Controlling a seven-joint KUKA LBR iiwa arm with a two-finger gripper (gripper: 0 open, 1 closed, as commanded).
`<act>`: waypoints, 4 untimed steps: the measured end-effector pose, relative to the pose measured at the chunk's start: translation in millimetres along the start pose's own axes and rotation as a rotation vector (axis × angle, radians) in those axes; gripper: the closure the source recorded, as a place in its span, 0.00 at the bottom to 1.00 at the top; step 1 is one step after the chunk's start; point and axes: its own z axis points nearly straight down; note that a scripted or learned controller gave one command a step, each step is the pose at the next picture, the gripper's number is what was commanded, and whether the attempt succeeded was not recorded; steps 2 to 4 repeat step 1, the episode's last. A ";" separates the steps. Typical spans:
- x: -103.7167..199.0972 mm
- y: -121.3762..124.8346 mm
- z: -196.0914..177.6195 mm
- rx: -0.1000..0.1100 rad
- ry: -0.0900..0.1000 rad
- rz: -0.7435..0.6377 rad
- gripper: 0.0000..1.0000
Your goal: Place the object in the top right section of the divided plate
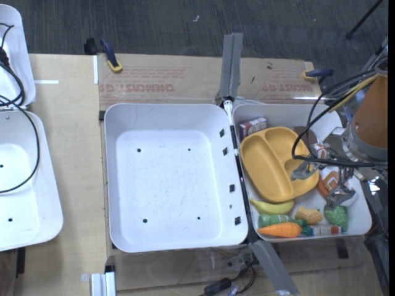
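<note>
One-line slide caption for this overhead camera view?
Grey KUKA arm's gripper hovers over right white bin, beside yellow divided plate, toy carrot and banana.

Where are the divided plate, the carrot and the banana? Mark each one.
divided plate (266,165): camera view, floor of its large left section.
carrot (279,229): camera view, middle of the orange body.
banana (273,206): camera view, middle of the yellow curve.

Yellow divided plate (271,165), orange carrot (281,229), yellow banana (271,206), white bins (117,165)

divided plate (271,165): smooth yellow plastic | bins (123,165): matt white plastic
</note>
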 end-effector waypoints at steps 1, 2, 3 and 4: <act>0.0 7.9 70.4 -0.004 0.003 -0.349 0.00; 0.0 7.9 70.4 -0.004 0.003 -0.349 0.00; 0.0 7.9 70.4 -0.004 0.003 -0.349 0.00; 0.0 7.9 70.4 -0.004 0.003 -0.349 0.00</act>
